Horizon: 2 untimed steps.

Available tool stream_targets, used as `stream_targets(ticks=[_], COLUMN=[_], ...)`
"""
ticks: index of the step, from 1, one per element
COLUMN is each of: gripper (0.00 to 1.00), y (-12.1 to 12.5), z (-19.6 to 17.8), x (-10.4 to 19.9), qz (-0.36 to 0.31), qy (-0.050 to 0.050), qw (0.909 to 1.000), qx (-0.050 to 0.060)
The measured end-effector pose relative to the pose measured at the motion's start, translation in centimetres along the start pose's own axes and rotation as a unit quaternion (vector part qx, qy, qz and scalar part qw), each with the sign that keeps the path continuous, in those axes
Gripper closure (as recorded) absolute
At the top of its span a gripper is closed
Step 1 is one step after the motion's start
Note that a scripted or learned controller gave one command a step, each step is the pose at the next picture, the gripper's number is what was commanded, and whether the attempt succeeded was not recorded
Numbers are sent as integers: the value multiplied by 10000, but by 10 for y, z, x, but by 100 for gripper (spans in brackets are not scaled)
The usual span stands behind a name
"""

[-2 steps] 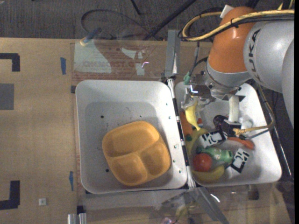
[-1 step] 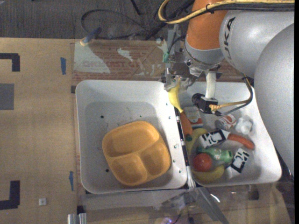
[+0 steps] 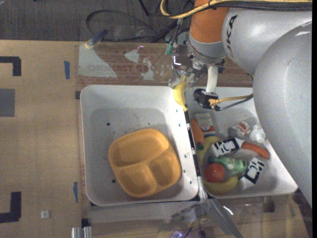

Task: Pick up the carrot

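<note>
Hovering at the 12 o'clock end of the rim shared by the two bins, with the tool (image 3: 184, 77) just above a yellow curved piece (image 3: 179, 96) that rests on that rim. Cannot tell whether spread, pressed together or pinching anything, since the wrist hides that part.

Lying lengthwise against the 9 o'clock wall of the right bin (image 3: 277, 178), roughly along the 12-to-6 line, the carrot (image 3: 197, 132) sits towards 6 o'clock from the tool and touches a small carton (image 3: 206, 123). Probably slid there because the wall stops it rolling. Likely calls for closing across its width, wall on one side, carton on the other.

Could be mistaken for the orange-red tapered piece (image 3: 255, 149) at 3 o'clock of the pile. Resting flat in the left bin (image 3: 94, 108), a yellow divided plate (image 3: 143, 161), well apart from the grasp.
</note>
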State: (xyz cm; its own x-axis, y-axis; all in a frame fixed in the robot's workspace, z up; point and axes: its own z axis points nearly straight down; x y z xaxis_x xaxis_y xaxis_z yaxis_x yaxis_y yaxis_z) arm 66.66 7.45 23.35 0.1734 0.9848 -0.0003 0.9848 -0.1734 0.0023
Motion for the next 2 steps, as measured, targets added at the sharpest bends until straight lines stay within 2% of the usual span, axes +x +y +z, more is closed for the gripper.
stream_targets(ticks=[1, 2], gripper=[100, 100], y=[0, -30], z=[50, 7], x=[-7, 48], qz=[-265, 627], qy=[-3, 3], qw=[9996, 9980], qx=[30, 3])
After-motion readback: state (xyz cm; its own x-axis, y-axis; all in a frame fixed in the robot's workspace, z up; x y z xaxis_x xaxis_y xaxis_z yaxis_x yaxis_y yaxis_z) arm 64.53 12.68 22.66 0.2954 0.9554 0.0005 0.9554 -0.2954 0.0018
